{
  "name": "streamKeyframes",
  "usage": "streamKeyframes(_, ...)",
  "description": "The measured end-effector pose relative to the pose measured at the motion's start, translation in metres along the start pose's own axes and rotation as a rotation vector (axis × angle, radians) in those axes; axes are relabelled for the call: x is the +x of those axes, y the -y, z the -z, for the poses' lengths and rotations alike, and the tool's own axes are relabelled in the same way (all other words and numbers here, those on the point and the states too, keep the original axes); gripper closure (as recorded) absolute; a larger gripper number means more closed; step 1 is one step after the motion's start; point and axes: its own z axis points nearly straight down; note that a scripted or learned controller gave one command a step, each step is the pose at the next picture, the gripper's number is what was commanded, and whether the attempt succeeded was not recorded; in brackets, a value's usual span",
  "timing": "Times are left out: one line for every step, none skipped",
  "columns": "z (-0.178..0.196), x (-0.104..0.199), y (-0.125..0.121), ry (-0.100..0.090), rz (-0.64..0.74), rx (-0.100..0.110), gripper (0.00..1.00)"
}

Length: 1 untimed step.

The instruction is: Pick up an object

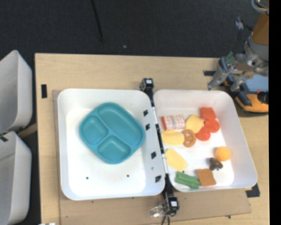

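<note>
Nothing is picked up yet. Toy food (pixel 193 144) lies well below-left of the hand (pixel 223 75); whether its grip is apart or together, I cannot tell.

The grey arm with its orange band (pixel 260 29) is cut off by the picture's edge at two o'clock, and its metal hand (pixel 227 74) is too blurred to read. At five o'clock in the right white bin (pixel 241 139), a small dark brown lump (pixel 215 163) is too small to identify. At six o'clock, a tangle of metal clips (pixel 161 211) at the counter (pixel 107 69) edge is partly cropped.
</note>
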Motion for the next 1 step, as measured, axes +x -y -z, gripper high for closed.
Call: streamKeyframes(0.0094,0.0008,-0.0023,0.004,0.003,-0.013,0.00)
